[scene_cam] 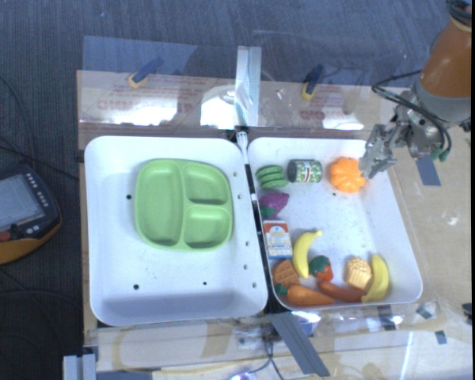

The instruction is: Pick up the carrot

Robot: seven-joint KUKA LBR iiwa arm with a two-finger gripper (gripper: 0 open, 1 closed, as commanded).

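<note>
The carrot point(307, 296) lies at the front edge of the right bin point(396, 212), orange and pointing right, next to a reddish sausage-like piece point(342, 291). My gripper point(375, 158) hangs over the bin's far right corner, just right of an orange pepper point(347, 174). It is well away from the carrot, with nothing seen between its fingers.
The right bin also holds a green cucumber point(271, 175), a can point(305, 171), a purple eggplant point(274, 203), a small carton point(278, 238), two bananas point(303, 250), a strawberry point(321, 267) and a corn piece point(358, 272). A green divided plate point(182, 204) sits in the left bin point(119, 283).
</note>
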